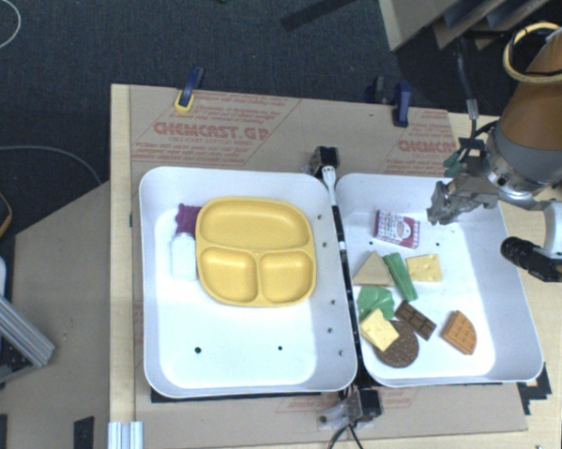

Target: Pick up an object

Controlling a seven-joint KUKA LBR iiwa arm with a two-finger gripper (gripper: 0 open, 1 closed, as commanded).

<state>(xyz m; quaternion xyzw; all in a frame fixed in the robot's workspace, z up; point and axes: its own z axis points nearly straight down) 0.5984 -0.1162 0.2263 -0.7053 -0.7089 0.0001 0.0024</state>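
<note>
My gripper (438, 214) hangs over the back of the right bin (502, 306), just right of a red and white carton (395, 229). Nothing shows between its fingers. Toward the bin's front lie a tan wedge (374, 269), a pale yellow block (424, 268), a green strip (400, 277), a green piece (375, 300), a yellow cheese slice (379, 329), a dark chocolate bar (414, 320), a brown round cookie (399, 351) and an orange waffle (459, 332).
The left bin (236, 362) holds a yellow divided plate (256, 249), with a purple item (186, 218) and a white bottle (183, 256) at its left. Two clamps (186, 92) stand at the back of the cardboard base.
</note>
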